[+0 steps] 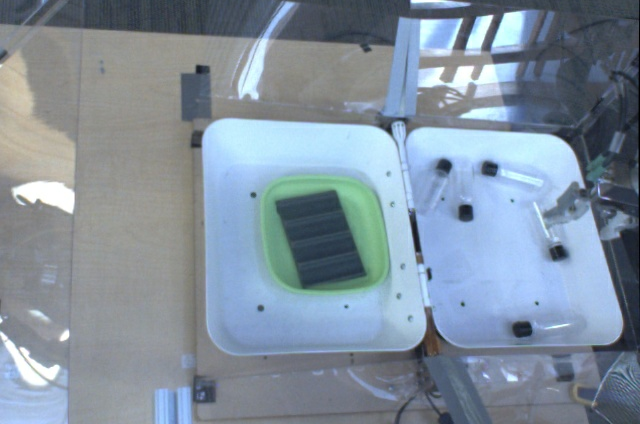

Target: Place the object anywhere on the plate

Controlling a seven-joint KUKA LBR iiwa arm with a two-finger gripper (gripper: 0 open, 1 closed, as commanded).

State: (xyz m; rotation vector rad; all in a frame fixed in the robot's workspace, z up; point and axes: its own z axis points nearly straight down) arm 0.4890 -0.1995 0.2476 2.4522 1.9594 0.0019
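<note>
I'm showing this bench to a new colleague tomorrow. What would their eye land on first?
Most likely the green plate in the middle of the left bin, with a dark ribbed block lying on it at a slant. Next, the small clear vials with black caps scattered across the right bin, and the gripper reaching in over that bin's right edge.

Gripper [570, 202] low at the right edge, tilted, arm mostly cropped.
</note>
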